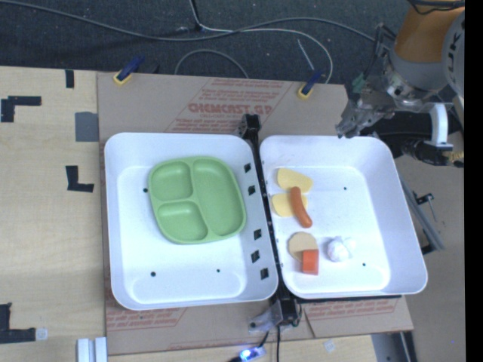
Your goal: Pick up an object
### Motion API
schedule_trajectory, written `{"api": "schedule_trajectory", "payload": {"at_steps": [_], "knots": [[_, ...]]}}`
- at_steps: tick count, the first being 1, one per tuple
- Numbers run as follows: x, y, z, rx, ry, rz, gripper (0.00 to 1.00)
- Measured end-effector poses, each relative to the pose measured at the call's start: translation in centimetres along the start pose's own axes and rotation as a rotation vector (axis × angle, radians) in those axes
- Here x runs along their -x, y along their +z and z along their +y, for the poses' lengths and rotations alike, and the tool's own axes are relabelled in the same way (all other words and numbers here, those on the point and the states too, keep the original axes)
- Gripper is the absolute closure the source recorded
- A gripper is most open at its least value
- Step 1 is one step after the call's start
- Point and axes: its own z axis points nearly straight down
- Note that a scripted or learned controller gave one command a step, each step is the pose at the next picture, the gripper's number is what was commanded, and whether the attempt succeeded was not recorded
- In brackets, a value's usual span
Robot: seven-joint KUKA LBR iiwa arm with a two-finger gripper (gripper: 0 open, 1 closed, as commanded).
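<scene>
Lining cardboard [189, 104]: two white bins [128, 202].

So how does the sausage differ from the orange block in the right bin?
The sausage is long, thin and rounded; the orange block is short and squarish. The sausage lies slanted across two yellow pieces; the block rests against a tan piece, nearer the front wall. Both are reddish-orange and lie in the right bin.
</scene>
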Motion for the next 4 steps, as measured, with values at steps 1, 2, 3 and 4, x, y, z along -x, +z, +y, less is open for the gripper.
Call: {"api": "schedule_trajectory", "payload": {"at_steps": [1, 2, 3, 4], "knots": [[-4.9, 1.7, 0.4, -0.002, 0.0, 0.0, 1.0], [-9.7, 3.4, 0.1, -0.003, 0.0, 0.0, 1.0], [-16.1, 3.4, -0.1, -0.002, -0.002, 0.0, 1.0], [-21.5, 2.9, -0.2, -0.001, -0.001, 0.0, 1.0]]}}
